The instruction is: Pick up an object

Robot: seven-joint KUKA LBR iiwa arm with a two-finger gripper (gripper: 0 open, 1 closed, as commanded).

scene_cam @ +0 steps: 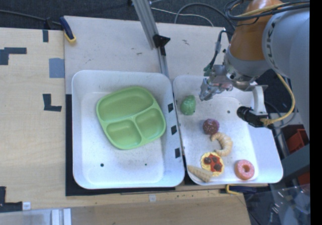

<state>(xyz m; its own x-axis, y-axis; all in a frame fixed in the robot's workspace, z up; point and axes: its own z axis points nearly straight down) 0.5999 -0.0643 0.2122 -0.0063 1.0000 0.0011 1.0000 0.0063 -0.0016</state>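
Observation:
My gripper (205,94) hangs over the far end of the right bin (261,153), just right of a green round thing (188,104) and a little above it. Nothing shows between its fingers. Nearer the front of that bin lie a dark red ball (211,127), a tan croissant (223,143), a small tart with red and yellow topping (212,162), a pink donut (245,169) and a pale cone-shaped piece (199,173).
The left bin (83,133) holds a green divided plate (131,117). A metal pole (146,12) slants over the bench behind the bins. The wall between the two bins runs just left of the green round thing.

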